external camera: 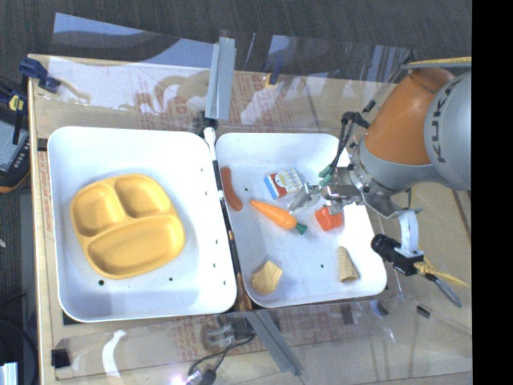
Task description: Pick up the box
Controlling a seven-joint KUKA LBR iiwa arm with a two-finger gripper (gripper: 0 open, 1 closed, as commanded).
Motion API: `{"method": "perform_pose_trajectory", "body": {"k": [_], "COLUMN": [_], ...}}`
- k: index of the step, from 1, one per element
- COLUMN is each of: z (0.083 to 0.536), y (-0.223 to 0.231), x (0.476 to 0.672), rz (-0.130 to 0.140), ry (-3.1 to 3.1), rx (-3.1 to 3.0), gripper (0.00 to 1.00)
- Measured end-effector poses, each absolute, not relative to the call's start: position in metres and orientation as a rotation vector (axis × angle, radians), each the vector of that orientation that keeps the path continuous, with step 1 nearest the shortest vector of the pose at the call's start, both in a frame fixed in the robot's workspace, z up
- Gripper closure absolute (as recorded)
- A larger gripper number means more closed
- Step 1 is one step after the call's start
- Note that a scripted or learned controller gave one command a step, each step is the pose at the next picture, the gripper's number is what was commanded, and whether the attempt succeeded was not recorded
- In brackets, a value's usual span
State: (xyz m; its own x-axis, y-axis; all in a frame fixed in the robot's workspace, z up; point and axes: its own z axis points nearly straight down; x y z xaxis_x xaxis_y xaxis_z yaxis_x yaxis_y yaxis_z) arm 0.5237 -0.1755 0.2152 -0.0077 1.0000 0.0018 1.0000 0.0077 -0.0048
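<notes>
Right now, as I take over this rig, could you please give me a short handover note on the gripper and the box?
Gripper: low in the right bin, right beside the box; whether its fingers are closed is unclear.
Box: lying in the right bin near the far wall, next to the carrot, not lifted.
Done: arm has reached the box.
Left: confirm a grip, then lift the box.

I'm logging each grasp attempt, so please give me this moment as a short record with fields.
target: box, lying in the right bin
gripper: gripper low beside the box, grasp unclear
right bin also: sausage, carrot, red piece, two cones
left bin: yellow divided plate
</notes>
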Motion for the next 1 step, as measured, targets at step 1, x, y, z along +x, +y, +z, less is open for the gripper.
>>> {"method": "perform_pose_trajectory", "body": {"k": [1], "z": [0.1819], "y": [-0.1925], "x": [0.6010], "rz": [0.002], "ry": [-2.315], "rx": [-2.120], "gripper": [0.00]}}
